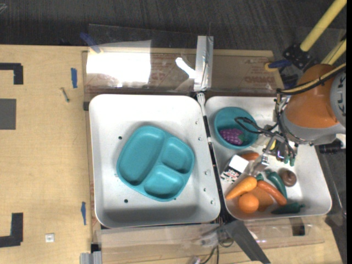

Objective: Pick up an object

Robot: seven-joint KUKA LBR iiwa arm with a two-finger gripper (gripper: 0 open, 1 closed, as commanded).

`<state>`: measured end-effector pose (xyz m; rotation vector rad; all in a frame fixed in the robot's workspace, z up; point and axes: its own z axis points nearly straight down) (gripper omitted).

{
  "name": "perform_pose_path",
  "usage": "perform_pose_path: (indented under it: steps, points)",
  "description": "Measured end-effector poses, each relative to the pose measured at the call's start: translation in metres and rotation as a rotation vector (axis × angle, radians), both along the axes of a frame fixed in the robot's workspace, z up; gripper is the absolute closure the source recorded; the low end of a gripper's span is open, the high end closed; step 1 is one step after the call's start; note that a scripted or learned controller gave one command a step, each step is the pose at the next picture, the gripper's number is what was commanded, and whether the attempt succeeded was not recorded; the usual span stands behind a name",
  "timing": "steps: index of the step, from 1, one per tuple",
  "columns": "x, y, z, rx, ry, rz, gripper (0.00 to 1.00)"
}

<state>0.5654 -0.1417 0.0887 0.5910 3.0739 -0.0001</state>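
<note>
1. I am judging this as the approach step: the grey arm with its orange band is hanging over the right shallow white bin, with nothing lifted.
2. Candidate objects are crowding the bin's 6 o'clock end: an orange plastic carrot, an orange ball, a small brown piece; a teal bowl is sitting at 11 o'clock.
3. The pincer is hovering near centre; I cannot tell its spread, nor see anything in it.
4. Next, I am expecting a descent onto one piece.
</note>
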Motion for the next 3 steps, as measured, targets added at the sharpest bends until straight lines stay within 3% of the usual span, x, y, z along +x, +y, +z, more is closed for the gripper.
perform_pose_path:
  steps: [1,2,3]
  points:
    - [-0.021,0.007,0.000,0.002,0.000,-0.144,0.00]
    - [-0.034,0.047,0.001,0.003,-0.001,-0.291,0.00]
    - [-0.031,0.047,0.013,0.002,-0.011,-0.289,1.00]
